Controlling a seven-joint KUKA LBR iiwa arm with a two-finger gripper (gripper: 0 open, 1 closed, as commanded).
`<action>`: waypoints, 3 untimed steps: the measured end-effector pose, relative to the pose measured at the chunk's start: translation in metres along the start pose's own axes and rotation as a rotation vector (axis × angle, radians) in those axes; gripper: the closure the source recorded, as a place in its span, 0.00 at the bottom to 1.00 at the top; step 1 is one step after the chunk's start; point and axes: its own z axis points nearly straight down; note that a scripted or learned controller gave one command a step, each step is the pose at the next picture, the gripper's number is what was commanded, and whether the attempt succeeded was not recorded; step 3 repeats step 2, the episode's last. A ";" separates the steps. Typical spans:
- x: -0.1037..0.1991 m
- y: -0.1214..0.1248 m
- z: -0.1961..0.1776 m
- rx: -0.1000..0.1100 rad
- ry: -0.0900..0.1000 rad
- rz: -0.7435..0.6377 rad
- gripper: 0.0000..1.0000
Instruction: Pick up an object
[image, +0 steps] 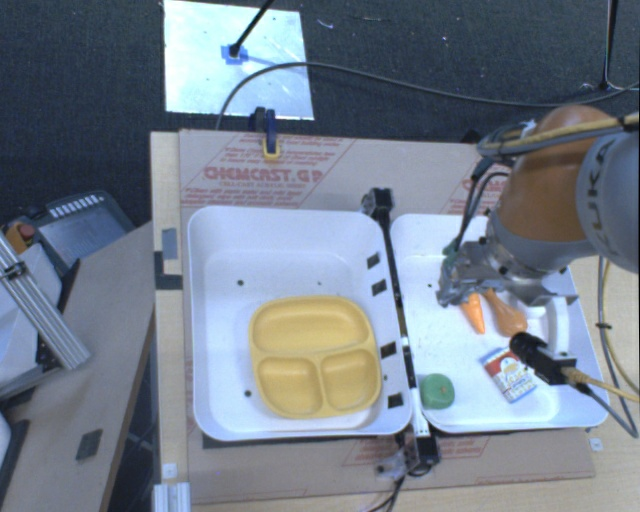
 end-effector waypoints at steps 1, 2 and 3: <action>0.058 0.005 -0.007 -0.002 0.000 -0.001 1.00; 0.119 0.009 -0.006 -0.001 0.001 -0.001 1.00; 0.119 0.009 -0.006 -0.001 0.001 -0.001 1.00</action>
